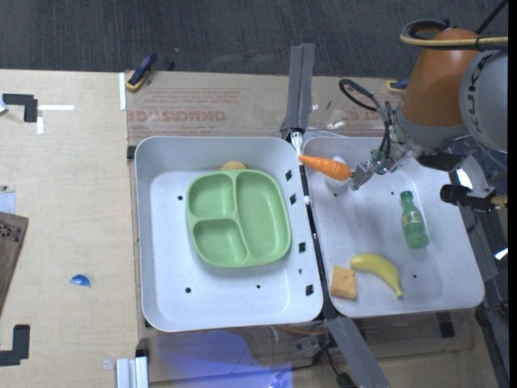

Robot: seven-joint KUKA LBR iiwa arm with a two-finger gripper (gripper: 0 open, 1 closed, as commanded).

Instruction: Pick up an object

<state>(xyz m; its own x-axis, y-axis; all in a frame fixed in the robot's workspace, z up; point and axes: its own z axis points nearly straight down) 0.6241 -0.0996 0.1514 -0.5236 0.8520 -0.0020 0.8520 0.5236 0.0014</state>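
An orange carrot (323,166) lies at the far left of the right bin (452,293), close to the rim between the bins. My gripper (365,173) hangs low just right of the carrot's thick end, touching or nearly touching it. A green bottle (414,219) lies to the gripper's lower right. Near the bin's front sit a yellow banana (380,271) and a tan cube (343,282).
The left bin (161,297) holds a green divided plate (239,217), with a small yellowish object (233,166) peeking out behind it. A grey post (300,87) stands behind the join of the bins. The arm's orange band (440,75) looms over the right bin's back corner.
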